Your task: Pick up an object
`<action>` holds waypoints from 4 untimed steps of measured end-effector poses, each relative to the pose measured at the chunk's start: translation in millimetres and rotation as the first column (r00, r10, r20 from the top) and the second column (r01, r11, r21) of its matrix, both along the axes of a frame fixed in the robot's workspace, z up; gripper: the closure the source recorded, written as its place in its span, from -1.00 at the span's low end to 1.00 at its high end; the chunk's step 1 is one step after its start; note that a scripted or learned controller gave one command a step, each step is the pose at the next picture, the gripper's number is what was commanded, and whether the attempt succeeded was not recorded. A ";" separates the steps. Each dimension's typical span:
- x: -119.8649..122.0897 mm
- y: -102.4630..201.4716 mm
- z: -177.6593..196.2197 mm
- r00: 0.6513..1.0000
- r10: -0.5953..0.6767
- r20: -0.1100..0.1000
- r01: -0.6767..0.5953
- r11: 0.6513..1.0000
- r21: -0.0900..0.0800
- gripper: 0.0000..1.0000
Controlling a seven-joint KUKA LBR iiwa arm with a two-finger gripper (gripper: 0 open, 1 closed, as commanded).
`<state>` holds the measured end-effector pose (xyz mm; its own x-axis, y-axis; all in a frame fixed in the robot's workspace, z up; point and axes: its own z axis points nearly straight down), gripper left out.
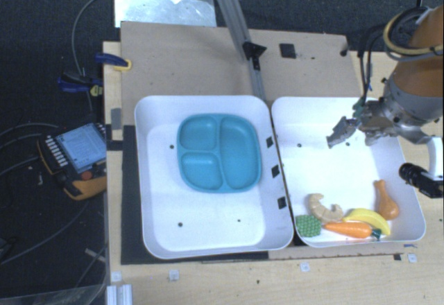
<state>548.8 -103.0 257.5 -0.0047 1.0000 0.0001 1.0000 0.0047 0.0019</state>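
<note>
Small toy foods lie along the near edge of the right bin point(298, 158): a tan curled piece point(324, 208), a green piece point(309, 226), an orange carrot point(347, 229), a yellow banana point(368, 217) and a brown drumstick-like piece point(386, 200). My gripper point(341, 132) hangs over the upper middle of that bin, well above and behind the foods. Nothing is visible in it.
The left bin point(159, 227) holds a blue divided plate point(218, 152). A slanted metal rod point(232, 9) rises behind the bins. Clamps point(90, 78) and a handheld device point(76, 158) lie off the bench at left.
</note>
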 end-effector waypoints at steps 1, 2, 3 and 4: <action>8.3 -5.9 -50.5 1.000 -0.003 -0.004 0.003 1.000 0.000 -1.00; 13.9 -10.4 -95.5 1.000 -0.004 -0.005 0.004 1.000 0.000 -1.00; 10.6 -12.3 -137.9 1.000 -0.004 -0.005 0.004 1.000 0.000 -1.00; 12.5 -12.2 -124.7 1.000 -0.003 0.001 0.003 1.000 0.000 1.00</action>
<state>561.3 -115.3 132.9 -0.0016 1.0000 -0.0002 1.0000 0.0016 0.0032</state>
